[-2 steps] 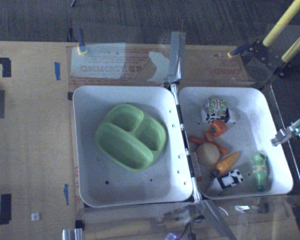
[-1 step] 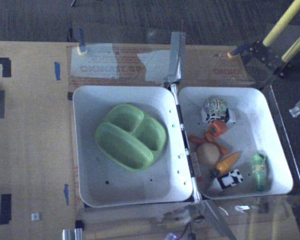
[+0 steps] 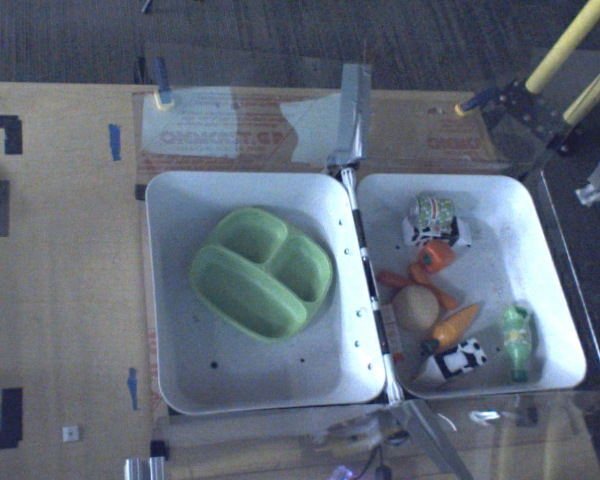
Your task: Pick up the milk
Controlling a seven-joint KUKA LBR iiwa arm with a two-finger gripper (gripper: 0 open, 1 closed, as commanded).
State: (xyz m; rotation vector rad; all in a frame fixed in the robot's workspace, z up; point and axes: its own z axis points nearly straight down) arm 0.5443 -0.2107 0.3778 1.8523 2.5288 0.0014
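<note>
Camera view: the milk carton [image 3: 460, 359], black and white, lies at the six o'clock edge of the right bin [image 3: 550, 258], touching a carrot [image 3: 452, 327]. At twelve o'clock sits a crumpled can [image 3: 433, 217]; a green bottle [image 3: 516, 341] lies at four o'clock. The left bin [image 3: 180, 368] holds a green plate [image 3: 261, 286]. The end effector's state cannot be told.

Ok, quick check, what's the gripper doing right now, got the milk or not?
Gripper: its state cannot be told from the camera view. The milk lies in the right bin, with nothing gripping it.
</note>
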